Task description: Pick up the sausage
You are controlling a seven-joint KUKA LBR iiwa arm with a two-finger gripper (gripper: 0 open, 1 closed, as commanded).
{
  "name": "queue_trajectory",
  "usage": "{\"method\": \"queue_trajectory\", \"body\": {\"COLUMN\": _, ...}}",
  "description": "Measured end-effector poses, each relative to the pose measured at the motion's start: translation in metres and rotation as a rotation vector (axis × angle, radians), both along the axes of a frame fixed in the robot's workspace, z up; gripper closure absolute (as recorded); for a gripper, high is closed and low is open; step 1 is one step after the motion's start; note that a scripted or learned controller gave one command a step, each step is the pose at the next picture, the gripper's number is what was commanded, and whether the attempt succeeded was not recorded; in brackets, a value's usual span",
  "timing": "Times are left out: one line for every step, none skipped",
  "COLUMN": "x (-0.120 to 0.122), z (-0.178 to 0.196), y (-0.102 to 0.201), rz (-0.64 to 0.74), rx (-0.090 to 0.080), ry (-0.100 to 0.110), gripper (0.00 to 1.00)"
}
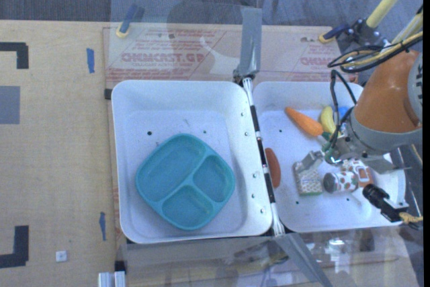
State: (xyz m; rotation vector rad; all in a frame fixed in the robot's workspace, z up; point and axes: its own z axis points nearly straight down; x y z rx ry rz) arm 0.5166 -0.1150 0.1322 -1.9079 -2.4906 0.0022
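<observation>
Against the left wall of the right-hand shallow white bin lay the small reddish-brown sausage, lengthwise along it; I judged it light, smooth, likely slippery, best pinched across its middle; the claw sat under the wrist, so I couldn't tell its state.
</observation>
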Motion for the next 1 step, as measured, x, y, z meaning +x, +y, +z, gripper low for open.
{"method": "queue_trajectory", "body": {"x": 0.0438, "z": -0.0292, "y": 0.0119, "rz": 0.172, "rx": -0.002, "ry": -0.006, "gripper": 0.00}}
